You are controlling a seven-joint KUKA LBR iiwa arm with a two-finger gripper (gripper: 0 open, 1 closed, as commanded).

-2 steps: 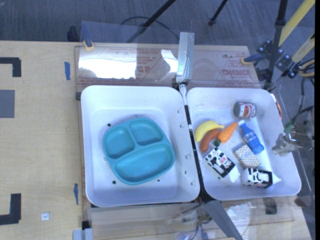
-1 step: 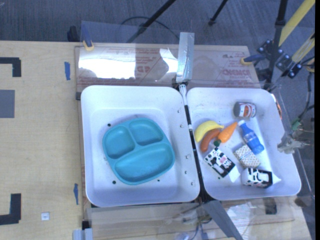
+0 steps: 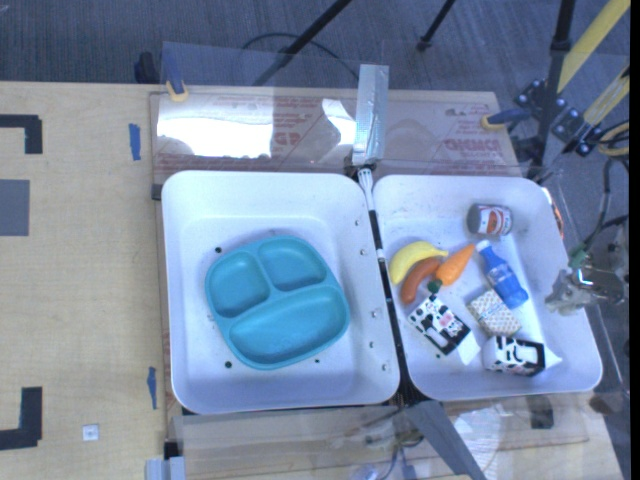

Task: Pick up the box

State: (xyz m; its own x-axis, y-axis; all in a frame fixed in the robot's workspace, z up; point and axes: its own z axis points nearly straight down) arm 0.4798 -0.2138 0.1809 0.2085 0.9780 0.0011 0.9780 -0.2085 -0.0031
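Two shallow white bins lay side by side on the wooden surface (image 3: 70, 268). The right-hand bin (image 3: 575, 368) held everything loose, with a yellow banana (image 3: 413, 259) near its left wall. The likeliest target, a flat black-and-white patterned box (image 3: 440, 325), lay just below the banana and a little to its right, tilted on a diagonal with its printed face up. It seemed to have been dropped there, not set square, and its far corner pointed toward the banana.

A second candidate, a small tan checkered box (image 3: 495, 314), lay further right of the banana, close beside the first box. Which of the two the task meant could not be settled from the view. An orange carrot (image 3: 440, 271) rested against the banana's lower right. A blue bottle (image 3: 503, 279) and a small tin can (image 3: 489, 220) lay further to the banana's right, and a black-and-white lump (image 3: 516, 354) sat well down to the right, too crumpled in outline to name.

The tool (image 3: 577, 286) appeared as a pale metal shape far to the banana's right, at the bin's outer rim and well apart from both boxes. It held nothing, but cables and glare blurred it, so I could not tell how far open it was. Left of the banana, the left-hand bin (image 3: 185, 218) carried a teal divided plate (image 3: 277, 299), probably left clear of the picking side.
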